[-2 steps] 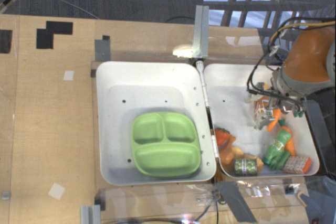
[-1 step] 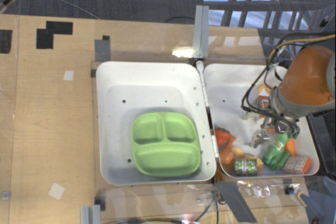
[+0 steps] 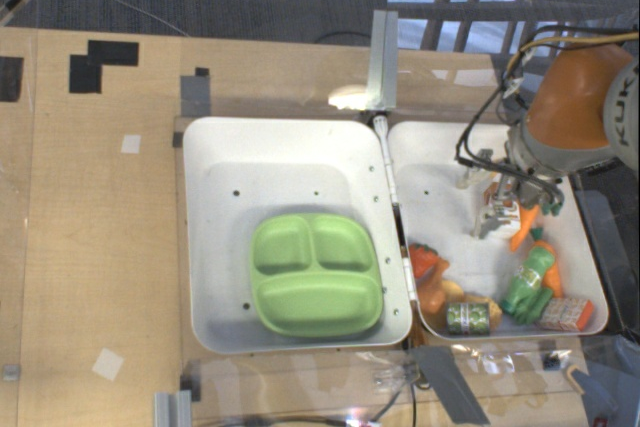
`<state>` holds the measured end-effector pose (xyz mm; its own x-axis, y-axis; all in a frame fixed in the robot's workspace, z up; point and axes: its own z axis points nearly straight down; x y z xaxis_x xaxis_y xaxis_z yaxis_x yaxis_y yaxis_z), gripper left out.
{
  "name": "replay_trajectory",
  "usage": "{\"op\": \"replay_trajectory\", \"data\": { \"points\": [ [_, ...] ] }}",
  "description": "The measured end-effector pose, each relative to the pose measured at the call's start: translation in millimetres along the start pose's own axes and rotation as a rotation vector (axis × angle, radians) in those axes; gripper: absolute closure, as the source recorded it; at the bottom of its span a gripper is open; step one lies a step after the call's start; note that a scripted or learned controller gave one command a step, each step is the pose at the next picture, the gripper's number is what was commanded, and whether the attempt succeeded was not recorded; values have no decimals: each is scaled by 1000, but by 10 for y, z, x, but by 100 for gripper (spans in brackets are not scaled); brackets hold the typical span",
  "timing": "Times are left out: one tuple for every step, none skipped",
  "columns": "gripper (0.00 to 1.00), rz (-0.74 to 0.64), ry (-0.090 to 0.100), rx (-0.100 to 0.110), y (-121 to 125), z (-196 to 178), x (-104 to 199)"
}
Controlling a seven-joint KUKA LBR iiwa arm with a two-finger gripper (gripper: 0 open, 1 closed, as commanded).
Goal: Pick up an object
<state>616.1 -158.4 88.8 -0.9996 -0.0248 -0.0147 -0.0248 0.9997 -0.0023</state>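
You are watching the gripper (image 3: pixel 497 213) hovering, its state unclear, beside a toy carrot (image 3: pixel 524 225) at three o'clock in the right bin (image 3: pixel 430 150); likely light, stiff, slippery, so grip its thick middle.

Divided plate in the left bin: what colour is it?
Light green, seen in the camera view: the divided plate lies in the left bin.

The gripper (image 3: pixel 497 212) is hanging low inside the right bin (image 3: pixel 432 177), with an orange carrot (image 3: pixel 523 226) lying just beside it. A green bottle (image 3: pixel 530 280), a can (image 3: pixel 467 317) and a small box (image 3: pixel 566 313) are lying nearer the camera than the gripper, while a green divided plate (image 3: pixel 315 273) is sitting well off in the left bin (image 3: pixel 212 215).
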Motion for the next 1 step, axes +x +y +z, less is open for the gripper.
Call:
{"op": "replay_trajectory", "data": {
  "points": [
    [0, 122, 1, 0, -129, -17, 515]
  ]
}}
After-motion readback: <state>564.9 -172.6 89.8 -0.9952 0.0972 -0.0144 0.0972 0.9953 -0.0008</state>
